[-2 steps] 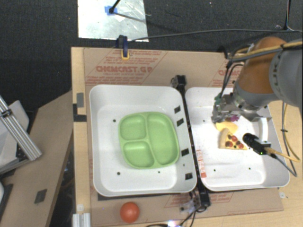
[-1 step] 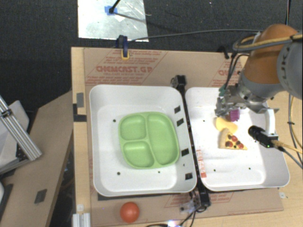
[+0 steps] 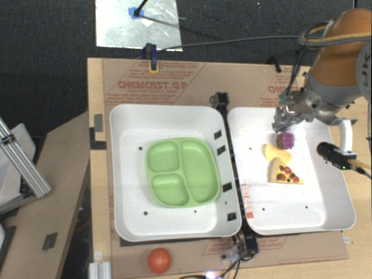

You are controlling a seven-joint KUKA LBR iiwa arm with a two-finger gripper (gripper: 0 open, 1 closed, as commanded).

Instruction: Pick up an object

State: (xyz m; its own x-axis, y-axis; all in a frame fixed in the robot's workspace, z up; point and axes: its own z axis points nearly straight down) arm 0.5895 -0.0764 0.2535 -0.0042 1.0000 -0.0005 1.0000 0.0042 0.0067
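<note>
Camera view shows the grey arm's tool poised just above a small purple toy in the right white bin, beside a yellow pizza-slice toy; grasp pending, the next move needs a short straight descent.

Single fixed camera above bench, slanted downward, both bins visible.

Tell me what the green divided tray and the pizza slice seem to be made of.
Green divided tray: looks like moulded plastic, matte to slightly glossy, with an even colour and rounded compartment edges. Pizza slice: probably a plastic or rubber toy, given its flat printed-looking toppings and uniform yellow crust; too small to tell which.
</note>
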